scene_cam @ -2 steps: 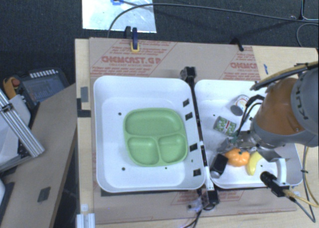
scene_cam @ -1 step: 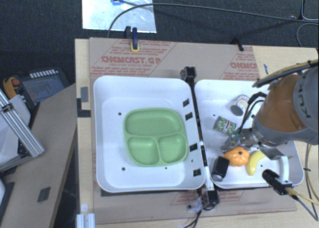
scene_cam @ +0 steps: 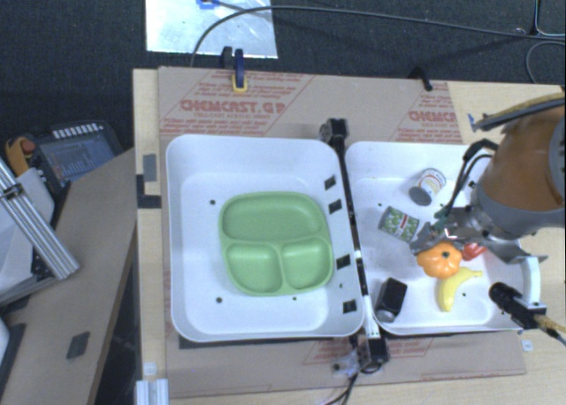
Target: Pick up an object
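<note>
We judge the pick barely begun: nothing is lifted. The gripper (scene_cam: 447, 233) hangs low in the right bin (scene_cam: 371, 169), touching or just above the orange pumpkin-like toy (scene_cam: 439, 261); we cannot tell how it is set. A yellow banana (scene_cam: 453, 288) lies just below it, a green packet (scene_cam: 400, 223) just to its left, a small tin (scene_cam: 428, 185) beyond, and a black block (scene_cam: 390, 297) lower left. All 5 rest on the bin floor. Grasp and lift remain.
</note>
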Robot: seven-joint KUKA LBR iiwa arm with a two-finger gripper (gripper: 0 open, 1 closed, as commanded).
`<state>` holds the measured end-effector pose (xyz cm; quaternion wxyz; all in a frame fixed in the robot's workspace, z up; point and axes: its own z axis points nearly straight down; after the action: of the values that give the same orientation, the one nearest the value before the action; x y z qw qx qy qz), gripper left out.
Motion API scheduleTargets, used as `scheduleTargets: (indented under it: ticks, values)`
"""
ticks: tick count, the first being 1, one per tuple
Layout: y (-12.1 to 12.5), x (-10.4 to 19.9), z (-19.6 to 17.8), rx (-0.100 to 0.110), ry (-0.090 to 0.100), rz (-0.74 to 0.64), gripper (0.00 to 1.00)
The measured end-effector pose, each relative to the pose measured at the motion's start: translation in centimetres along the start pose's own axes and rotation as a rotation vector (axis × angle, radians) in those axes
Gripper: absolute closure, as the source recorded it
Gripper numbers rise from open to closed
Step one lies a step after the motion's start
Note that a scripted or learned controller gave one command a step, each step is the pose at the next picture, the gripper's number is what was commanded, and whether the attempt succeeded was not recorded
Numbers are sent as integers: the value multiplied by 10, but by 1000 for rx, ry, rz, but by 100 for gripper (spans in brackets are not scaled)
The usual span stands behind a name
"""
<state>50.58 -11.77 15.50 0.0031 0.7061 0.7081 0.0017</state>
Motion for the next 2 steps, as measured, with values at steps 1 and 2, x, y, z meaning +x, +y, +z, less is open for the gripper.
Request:
scheduleTargets:
  ticks: [1,2]
  values:
    - [3,0,-54,-1,0,-1,100]
    - [13,55,-48,4,4,-7,100]
